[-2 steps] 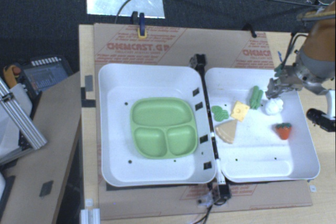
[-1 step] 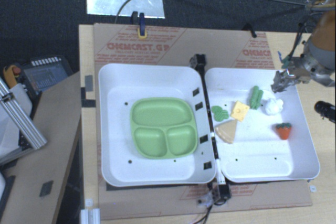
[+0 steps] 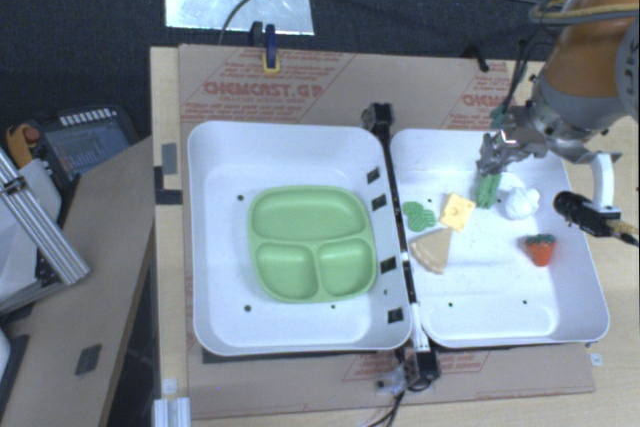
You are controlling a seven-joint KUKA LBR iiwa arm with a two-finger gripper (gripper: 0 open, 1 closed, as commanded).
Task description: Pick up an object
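- Two shallow white plastic bins are seen side by side on the desk (image 3: pixel 170 215), which is covered by a cardboard sheet with red lettering.
- The left bin (image 3: pixel 215 165) is occupied by a pale green three-compartment plastic tray (image 3: pixel 308 243).
- In the right bin (image 3: pixel 500 315) several small toys are scattered: a green leafy piece (image 3: pixel 418 213), a yellow cheese-like block (image 3: pixel 457 211), a tan wedge shaped like a slice of bread (image 3: pixel 432 251), a white lumpy object (image 3: pixel 520 202) and a red strawberry-like piece with a green top (image 3: pixel 540 249).
- The grey arm with its orange band is reached in from the right, and the tool (image 3: pixel 489 183) is positioned low over the far part of the right bin.
- A long green stick-shaped object (image 3: pixel 488 190) is seen between the tool's fingers, which are closed narrowly around its upper end; its lower end is just beside the white lumpy object.
- Whether the green stick is lifted clear of the bin floor cannot be told.
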